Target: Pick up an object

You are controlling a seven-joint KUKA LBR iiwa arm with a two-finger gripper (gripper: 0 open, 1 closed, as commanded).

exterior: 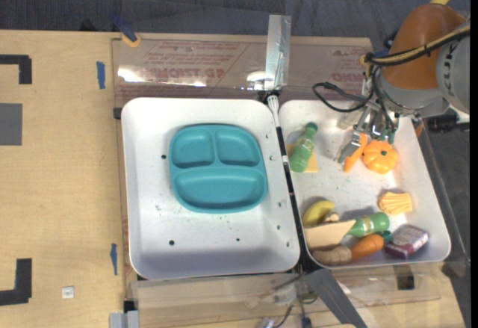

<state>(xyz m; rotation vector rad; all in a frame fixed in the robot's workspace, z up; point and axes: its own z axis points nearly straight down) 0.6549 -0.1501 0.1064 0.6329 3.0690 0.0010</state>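
Note:
My gripper (367, 141) hangs low over the back of the right bin (433, 199), and it looks open. An orange toy pumpkin (379, 158) lies just below and right of its tips. A thin orange stick (351, 161) lies by the left finger (354, 146); I cannot tell whether they touch. A green bottle (302, 149) lies to the left on a yellow card. Nothing is lifted between the fingers.
The right bin's front holds a banana (319, 210), a yellow ridged piece (396, 203), a green and orange vegetable (367, 235), a purple block (407, 242) and a beige wedge (328, 232). A teal divided plate (218, 167) sits in the left bin (142, 192). Black cables (340, 95) trail behind the gripper.

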